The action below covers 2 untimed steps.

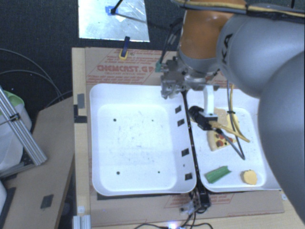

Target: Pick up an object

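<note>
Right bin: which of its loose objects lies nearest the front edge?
The yellow lump, at the right bin's front right corner. The green piece lies slightly further back; the flat yellow card lies well behind both.

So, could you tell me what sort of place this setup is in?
Most likely a robotics lab bench for grasping trials: two shallow white bins on a cardboard sheet, small toy-like items such as a green piece, and loose cabling.

We see a robotics lab: a grey arm (257, 42) over two white bins (133, 142) on a cardboard-covered counter (114, 68), loose cables (28, 61), aluminium framing (21, 132).
</note>
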Each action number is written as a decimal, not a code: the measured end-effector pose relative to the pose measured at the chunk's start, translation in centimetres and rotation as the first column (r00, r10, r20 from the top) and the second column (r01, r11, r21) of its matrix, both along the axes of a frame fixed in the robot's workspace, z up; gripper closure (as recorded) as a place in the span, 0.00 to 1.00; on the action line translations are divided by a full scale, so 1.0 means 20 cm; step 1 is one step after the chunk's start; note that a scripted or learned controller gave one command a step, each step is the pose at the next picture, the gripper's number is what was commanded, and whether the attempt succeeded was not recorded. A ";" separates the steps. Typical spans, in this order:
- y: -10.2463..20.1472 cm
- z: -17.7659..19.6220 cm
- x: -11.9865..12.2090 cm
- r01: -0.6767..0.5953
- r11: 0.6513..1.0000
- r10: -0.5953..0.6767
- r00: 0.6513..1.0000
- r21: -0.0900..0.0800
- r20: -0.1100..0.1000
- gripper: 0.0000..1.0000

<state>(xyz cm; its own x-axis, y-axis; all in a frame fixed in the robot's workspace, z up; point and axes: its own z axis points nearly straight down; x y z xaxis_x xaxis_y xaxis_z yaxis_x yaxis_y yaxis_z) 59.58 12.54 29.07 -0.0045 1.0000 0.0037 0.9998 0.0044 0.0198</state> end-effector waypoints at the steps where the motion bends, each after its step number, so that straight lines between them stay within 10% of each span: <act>1: -0.06 0.08 -0.25 0.004 1.000 -0.004 1.000 -0.002 -0.018 1.00; 2: -0.19 -0.56 -0.20 0.007 1.000 -0.007 0.999 -0.007 -0.031 1.00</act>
<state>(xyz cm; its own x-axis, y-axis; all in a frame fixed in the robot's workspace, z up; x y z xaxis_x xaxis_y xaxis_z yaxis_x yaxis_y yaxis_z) 55.51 8.71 17.97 0.0023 1.0000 -0.0032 0.9999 -0.0024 -0.0114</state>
